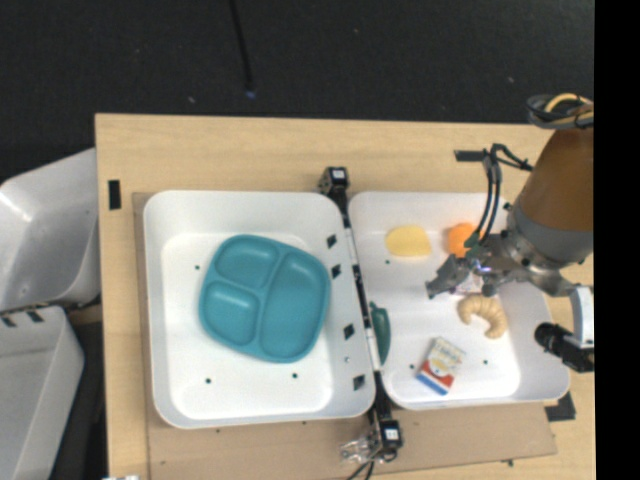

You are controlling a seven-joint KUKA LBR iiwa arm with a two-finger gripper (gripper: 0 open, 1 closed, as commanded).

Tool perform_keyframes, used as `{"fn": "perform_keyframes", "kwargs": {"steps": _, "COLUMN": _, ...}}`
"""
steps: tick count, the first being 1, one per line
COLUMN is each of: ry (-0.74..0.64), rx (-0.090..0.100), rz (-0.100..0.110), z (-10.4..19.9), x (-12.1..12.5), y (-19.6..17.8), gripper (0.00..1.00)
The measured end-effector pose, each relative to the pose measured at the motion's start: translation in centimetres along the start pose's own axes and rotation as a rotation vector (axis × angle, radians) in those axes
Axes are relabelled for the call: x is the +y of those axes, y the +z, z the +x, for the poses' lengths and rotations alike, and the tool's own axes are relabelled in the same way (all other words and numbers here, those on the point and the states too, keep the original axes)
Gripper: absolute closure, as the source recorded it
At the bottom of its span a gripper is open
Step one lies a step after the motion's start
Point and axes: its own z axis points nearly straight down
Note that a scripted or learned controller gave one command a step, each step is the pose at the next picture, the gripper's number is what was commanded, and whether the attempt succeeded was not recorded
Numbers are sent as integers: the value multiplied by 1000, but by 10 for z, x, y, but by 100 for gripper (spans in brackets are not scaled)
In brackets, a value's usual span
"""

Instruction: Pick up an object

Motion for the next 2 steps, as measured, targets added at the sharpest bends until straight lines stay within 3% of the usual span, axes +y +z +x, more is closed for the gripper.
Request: {"fn": "perform_keyframes", "kwargs": {"steps": 2, "ry": 3, "rx": 0, "rz": 5, "z": -5, "x": 5, "y": 114, "gripper": 0}}
